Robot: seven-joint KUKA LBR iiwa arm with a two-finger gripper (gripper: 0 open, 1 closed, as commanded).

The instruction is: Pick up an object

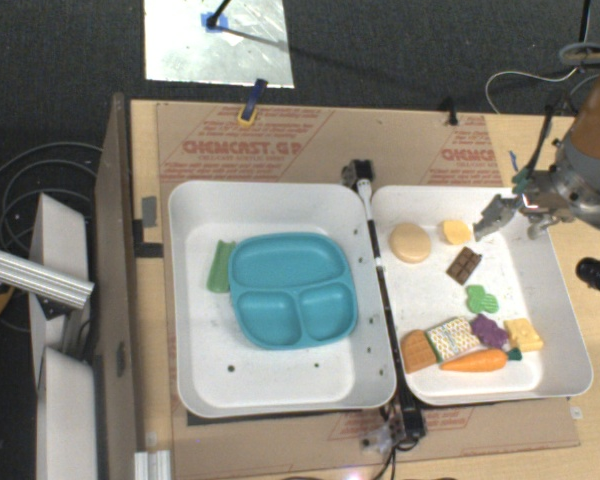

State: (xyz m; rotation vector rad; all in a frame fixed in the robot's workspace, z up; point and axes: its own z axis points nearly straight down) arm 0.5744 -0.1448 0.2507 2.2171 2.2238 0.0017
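Approach step: gripper (502, 215), fingers apparently spread and pinching nothing, poised over right bin (560, 298) far edge beside yellow piece (458, 231); next, descend and close on it.

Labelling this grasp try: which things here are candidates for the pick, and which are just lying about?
Candidates, in the right bin: tan round, yellow piece, brown block, green piece, carrot. The gripper hovers there.

Lying about: blue tray, green strip, left bin.
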